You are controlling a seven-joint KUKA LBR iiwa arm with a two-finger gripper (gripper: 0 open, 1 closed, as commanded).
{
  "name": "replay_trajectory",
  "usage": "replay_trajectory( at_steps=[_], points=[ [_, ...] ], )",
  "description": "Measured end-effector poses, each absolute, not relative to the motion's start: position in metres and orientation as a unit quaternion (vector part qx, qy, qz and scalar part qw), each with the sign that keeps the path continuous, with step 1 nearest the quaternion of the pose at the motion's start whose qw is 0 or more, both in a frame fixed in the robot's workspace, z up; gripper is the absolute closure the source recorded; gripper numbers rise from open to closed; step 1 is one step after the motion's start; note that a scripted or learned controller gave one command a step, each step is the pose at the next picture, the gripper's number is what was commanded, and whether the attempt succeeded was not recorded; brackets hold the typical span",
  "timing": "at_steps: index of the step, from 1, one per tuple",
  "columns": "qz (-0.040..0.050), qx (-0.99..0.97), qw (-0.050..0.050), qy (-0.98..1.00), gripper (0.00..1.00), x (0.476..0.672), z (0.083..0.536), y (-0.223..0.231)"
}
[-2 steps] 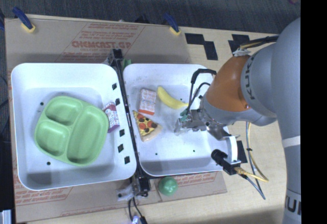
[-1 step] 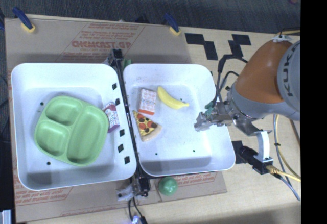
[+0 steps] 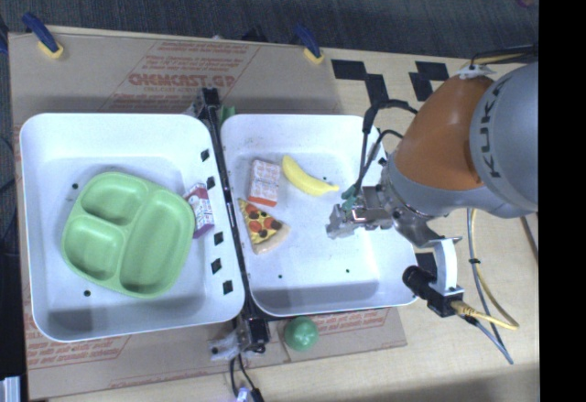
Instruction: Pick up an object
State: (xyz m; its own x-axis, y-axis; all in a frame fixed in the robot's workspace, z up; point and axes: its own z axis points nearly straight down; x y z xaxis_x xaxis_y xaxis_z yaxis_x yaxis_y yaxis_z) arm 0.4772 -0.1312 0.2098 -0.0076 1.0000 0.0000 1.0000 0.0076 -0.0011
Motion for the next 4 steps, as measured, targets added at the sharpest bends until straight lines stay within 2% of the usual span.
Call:
replay_trajectory(
  at_steps=[1, 2, 3, 4],
  points=[
    [0.0003, -0.706, 0.000, -0.708, 1.00, 0.491, 0.199, -0.182],
    [-0.0004, -0.705, 0.000, -0.709, 1.00, 0.619, 0.221, -0.147],
    [0.0003, -0.705, 0.000, -0.709, 0.00, 0.619, 0.221, -0.148],
    [-0.0005, -0.705, 0.000, -0.709, 0.00, 0.568, 0.258, -0.110]
  ],
)
